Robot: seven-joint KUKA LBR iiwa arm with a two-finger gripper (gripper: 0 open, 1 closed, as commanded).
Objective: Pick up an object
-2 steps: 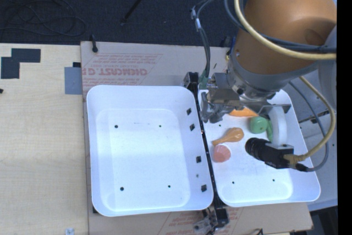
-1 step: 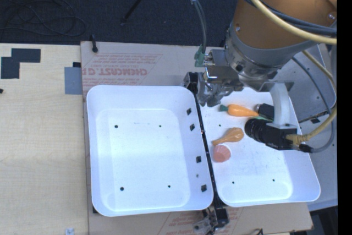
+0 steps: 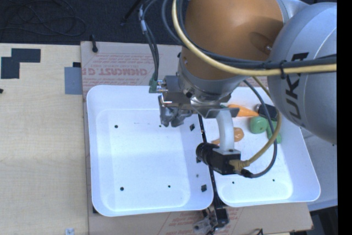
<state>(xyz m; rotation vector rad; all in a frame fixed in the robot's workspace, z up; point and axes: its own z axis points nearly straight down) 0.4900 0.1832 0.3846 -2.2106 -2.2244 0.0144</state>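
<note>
Objects — an orange piece (image 3: 246, 111), a green piece (image 3: 258, 125) — lie in the right bin (image 3: 297, 184), partly behind the arm. The gripper (image 3: 171, 118) hangs above the left bin (image 3: 137, 173); its jaws' state I cannot tell.

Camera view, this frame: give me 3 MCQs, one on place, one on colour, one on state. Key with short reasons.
1. Where do the small objects lie?
A. left bin
B. right bin
C. bare bench

2. What colour is the rounded object nearest the right bin's right wall?
A. green
B. blue
C. red

3. Where is the arm's wrist?
A. parked off the bench
B. low above the wall where the bins meet
C. over the wood surface at left

Key: 1 B, the orange piece and green object sit in the right bin. 2 A, it is green. 3 B, the gripper hangs by the left bin inner edge.
</note>
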